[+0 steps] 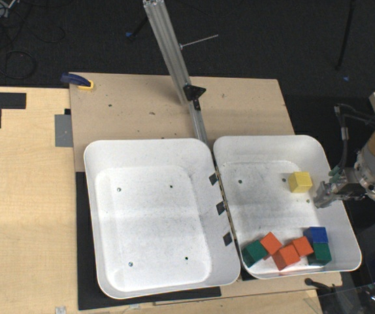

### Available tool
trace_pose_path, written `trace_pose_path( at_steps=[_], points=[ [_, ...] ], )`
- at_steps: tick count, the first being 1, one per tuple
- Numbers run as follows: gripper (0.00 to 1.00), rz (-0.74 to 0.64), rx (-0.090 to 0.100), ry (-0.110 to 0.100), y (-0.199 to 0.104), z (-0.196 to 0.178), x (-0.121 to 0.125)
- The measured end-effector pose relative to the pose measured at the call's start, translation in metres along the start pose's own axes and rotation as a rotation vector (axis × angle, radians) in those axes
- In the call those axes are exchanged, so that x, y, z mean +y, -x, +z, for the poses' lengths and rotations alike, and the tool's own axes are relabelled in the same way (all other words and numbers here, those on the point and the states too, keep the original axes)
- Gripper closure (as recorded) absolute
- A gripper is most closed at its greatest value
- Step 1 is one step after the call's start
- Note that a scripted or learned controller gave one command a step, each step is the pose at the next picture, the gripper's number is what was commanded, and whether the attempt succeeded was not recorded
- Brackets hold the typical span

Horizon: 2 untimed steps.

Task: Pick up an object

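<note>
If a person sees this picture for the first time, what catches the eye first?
Probably the coloured blocks in the right bin: a yellow cube alone near the hand, and a cluster of orange blocks, green blocks and a blue block at the bin's near edge. The left bin also stands out, a wide white area.

No readable text, labels or numbers on anything

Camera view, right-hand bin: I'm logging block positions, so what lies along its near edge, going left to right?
Dark green cube → tilted orange cube → larger orange block → blue cube, stacked on another green cube.
</note>
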<state>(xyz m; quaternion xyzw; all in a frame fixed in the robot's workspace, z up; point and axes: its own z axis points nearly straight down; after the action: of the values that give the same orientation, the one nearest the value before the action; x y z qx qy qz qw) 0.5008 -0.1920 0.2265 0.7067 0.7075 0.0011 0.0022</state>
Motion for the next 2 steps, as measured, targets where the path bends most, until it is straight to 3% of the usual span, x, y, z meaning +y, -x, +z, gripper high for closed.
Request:
trace_pose_path(
  at_steps=[1,2],
  points=[
    [1.00,-0.001,0.002,-0.005,0.001,-0.009,0.000],
    [1.00,-0.003,0.003,-0.006,-0.040,-0.006,0.023]
  ],
)
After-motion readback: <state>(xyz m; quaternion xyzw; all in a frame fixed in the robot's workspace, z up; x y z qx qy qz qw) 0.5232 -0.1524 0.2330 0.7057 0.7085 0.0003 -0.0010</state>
